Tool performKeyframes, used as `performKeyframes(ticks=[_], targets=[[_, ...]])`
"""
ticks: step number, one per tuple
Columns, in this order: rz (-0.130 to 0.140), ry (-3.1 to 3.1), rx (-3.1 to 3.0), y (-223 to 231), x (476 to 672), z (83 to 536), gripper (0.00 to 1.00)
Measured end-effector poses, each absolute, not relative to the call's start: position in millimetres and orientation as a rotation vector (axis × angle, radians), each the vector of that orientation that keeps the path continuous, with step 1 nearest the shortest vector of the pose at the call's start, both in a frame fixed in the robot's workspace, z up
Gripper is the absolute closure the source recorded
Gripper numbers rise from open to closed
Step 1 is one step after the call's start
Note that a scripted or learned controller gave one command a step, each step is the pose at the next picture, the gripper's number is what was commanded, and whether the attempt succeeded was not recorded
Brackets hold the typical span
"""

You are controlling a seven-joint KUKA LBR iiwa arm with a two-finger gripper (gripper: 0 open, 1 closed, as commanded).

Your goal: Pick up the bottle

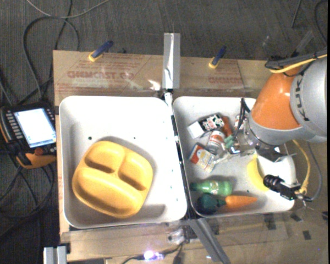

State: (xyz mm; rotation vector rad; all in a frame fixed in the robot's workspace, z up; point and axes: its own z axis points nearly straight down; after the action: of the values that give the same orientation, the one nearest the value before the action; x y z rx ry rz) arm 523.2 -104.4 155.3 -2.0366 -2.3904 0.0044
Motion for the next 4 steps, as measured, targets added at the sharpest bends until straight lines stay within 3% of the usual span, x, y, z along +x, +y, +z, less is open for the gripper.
performKeyframes(ticks=[1, 2, 3, 4], targets=[[0.004, -2.39, -2.036, -104, 523.1, 155, 0.0], [-0.008, -2.197, -2.256, -102, 492.2, 89, 0.0], [-0.009, -2.196, -2.256, -101, 492.4, 98, 1.0], [-0.009, -2.196, -2.256, -101, 492.3, 98, 0.0]])
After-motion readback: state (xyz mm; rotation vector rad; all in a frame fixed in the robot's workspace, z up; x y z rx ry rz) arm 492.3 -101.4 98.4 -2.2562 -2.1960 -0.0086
